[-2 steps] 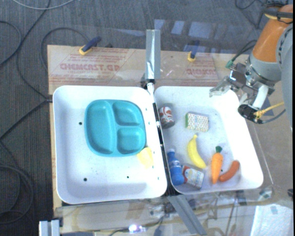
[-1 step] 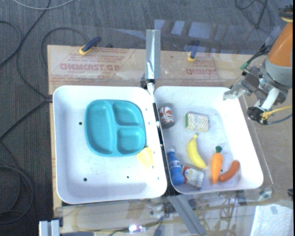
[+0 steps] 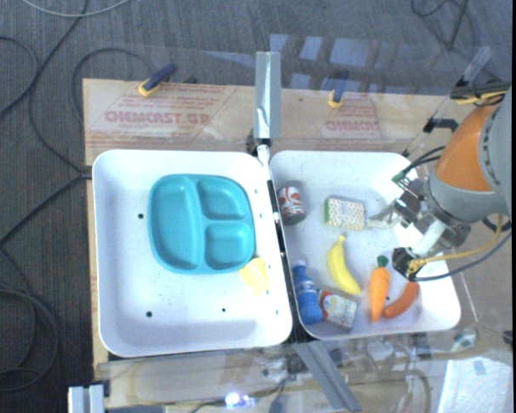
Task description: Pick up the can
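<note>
The can (image 3: 291,205) is a small cylinder with a red and white label and a dark top, lying at the left wall of the right bin (image 3: 361,163), near its upper corner. Beside it to the right sits a flat rectangular sponge (image 3: 345,212), speckled green and yellow. Lower in that bin lie a curved yellow banana (image 3: 342,267), an orange carrot with a green top (image 3: 377,292), a red-orange sausage shape (image 3: 402,300), a blue bottle (image 3: 307,293) and a small labelled tin on its side (image 3: 338,308). The left bin (image 3: 120,308) holds a glossy teal tray with three compartments (image 3: 201,223) and a pale yellow piece (image 3: 255,275) near its lower right corner.

Both white bins rest on a plywood counter (image 3: 112,119) with printed red lettering, set on grey carpet crossed by dark cables.

The fingers (image 3: 402,212) hover over the right bin's right side, well apart from the can, with the sponge between them; how wide they stand cannot be told.
</note>
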You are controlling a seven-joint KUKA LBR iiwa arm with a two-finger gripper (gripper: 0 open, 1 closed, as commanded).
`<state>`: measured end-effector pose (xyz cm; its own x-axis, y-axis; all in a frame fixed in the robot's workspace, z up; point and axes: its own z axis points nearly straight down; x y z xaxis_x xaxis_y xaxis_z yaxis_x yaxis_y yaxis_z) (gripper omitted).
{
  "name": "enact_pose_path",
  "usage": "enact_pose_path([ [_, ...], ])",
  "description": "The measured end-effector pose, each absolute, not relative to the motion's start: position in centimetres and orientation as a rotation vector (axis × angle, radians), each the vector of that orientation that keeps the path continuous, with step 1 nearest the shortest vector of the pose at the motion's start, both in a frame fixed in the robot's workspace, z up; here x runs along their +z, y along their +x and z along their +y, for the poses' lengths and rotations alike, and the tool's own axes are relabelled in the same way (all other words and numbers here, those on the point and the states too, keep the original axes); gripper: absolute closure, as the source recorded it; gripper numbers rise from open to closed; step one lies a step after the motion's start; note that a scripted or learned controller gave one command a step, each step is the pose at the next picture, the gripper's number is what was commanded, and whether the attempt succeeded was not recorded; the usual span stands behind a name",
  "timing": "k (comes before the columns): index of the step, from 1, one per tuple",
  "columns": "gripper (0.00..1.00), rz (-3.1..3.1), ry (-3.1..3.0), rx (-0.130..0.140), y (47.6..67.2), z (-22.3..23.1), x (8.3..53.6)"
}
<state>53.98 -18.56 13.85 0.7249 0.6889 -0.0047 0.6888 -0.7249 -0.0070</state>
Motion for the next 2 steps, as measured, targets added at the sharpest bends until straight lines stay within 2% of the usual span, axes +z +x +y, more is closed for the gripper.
enact_pose_path([
  [1, 0.0, -1.098, -2.943, 0.011, 58.1, -21.5, 21.0],
  [2, 0.0, -0.943, -2.993, 0.012, 56.1, -17.8, 20.1],
])
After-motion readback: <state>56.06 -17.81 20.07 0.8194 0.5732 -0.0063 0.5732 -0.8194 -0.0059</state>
